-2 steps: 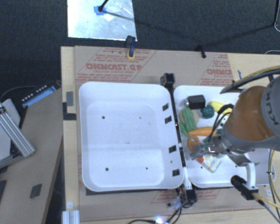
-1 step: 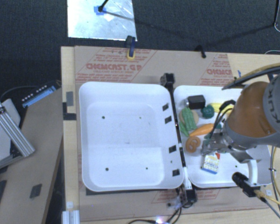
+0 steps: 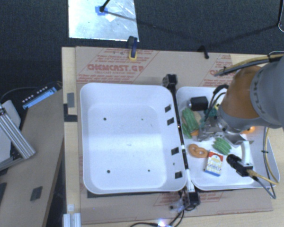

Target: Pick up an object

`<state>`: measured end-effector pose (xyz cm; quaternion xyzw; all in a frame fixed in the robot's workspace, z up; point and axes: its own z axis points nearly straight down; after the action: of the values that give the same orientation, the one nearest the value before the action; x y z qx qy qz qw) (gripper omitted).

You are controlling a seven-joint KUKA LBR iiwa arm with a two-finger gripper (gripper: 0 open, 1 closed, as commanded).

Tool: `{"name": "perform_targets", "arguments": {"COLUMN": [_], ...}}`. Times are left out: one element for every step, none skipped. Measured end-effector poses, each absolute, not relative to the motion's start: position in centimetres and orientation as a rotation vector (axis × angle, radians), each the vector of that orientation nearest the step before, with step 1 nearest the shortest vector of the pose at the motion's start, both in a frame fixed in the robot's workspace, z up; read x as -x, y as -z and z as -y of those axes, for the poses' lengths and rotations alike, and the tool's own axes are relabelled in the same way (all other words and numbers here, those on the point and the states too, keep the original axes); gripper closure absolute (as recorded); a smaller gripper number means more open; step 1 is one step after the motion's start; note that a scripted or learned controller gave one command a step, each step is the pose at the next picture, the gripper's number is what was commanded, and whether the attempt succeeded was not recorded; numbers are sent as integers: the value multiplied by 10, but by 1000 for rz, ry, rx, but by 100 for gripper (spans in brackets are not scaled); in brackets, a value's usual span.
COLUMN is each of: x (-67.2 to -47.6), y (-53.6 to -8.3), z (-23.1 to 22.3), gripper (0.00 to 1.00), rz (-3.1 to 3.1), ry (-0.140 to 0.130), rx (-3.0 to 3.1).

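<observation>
From my remote seat, the biggest thing is the bench point(image 3: 118, 65), topped with a brown board printed in red lettering. Next comes the grey arm point(image 3: 270, 93), reaching in from the right of the view; its orange band sits over the right bin and hides part of that bin's far side.

The left bin point(image 3: 128, 136) takes up the middle of the board, with a row of black clips point(image 3: 171, 122) along the wall it shares with its neighbour. The right bin point(image 3: 227, 179) holds everything I could pick.

The end effector point(image 3: 204, 132) is low in the right bin, toward its left half. I cannot tell whether it is apart or together, because the metal there runs into the clutter around it, and I see nothing clearly clamped in it.

- **Long green piece point(image 3: 190, 119):** lies just to the view's left of the end effector, close enough that I cannot say whether they touch.
- **Small box point(image 3: 214, 164):** red, white and blue, lying nearer the front wall and apart from the end effector.
- **Black block point(image 3: 199, 102):** rests toward the back of the bin, beyond the long green piece.
- **Shorter green piece point(image 3: 222, 145):** lies just to the end effector's lower right.
- **Tan ring point(image 3: 197, 151):** lies flat just in front of the end effector, between it and the small box
</observation>
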<state>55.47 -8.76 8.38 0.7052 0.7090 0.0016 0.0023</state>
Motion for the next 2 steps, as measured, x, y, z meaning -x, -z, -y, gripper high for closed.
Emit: {"name": "perform_targets", "arguments": {"x": [-553, -593], "y": [-191, -185], "z": [-24, -92], "gripper": [100, 100], "rz": [-2237, -2231], "ry": [-20, -7], "rx": [-2200, -2207]}}
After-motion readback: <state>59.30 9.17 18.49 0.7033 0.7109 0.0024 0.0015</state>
